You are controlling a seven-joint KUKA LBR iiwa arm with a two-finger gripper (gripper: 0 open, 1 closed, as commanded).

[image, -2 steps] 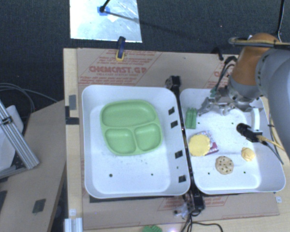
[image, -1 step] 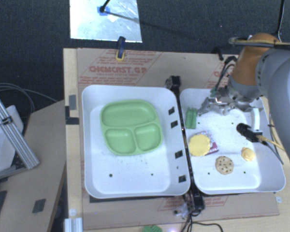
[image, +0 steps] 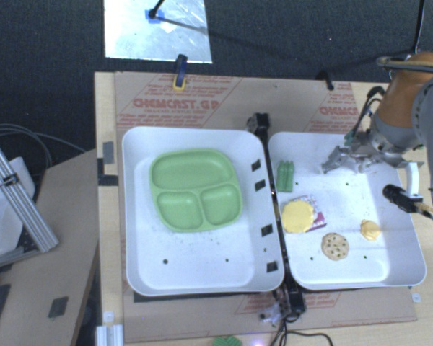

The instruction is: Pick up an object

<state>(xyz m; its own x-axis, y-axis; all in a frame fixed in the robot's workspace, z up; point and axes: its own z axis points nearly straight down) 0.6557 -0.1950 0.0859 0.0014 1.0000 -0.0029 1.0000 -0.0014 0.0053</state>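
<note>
The round yellow toy (image: pixel 297 215) lies flat in the right bin (image: pixel 400 265), close to its left wall. A green block (image: pixel 284 175) sits just above it, and a speckled cookie (image: pixel 335 246) lies just below and to its right. A small yellow lump (image: pixel 370 229) sits farther right. The tool (image: pixel 339 161) hangs up and right of the yellow toy; I cannot tell how wide it is. White floor stays bare between them. Left of the toy, a green tray (image: pixel 196 189) with three parts fills the left bin (image: pixel 141 265). The desk (image: pixel 224 96) reads "CHEMCAST".

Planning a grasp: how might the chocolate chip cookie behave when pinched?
The chocolate chip cookie lies flat in the right bin, so probably hard to get under. It looks thin and round: likely light, stiff, and unlikely to roll.
</note>
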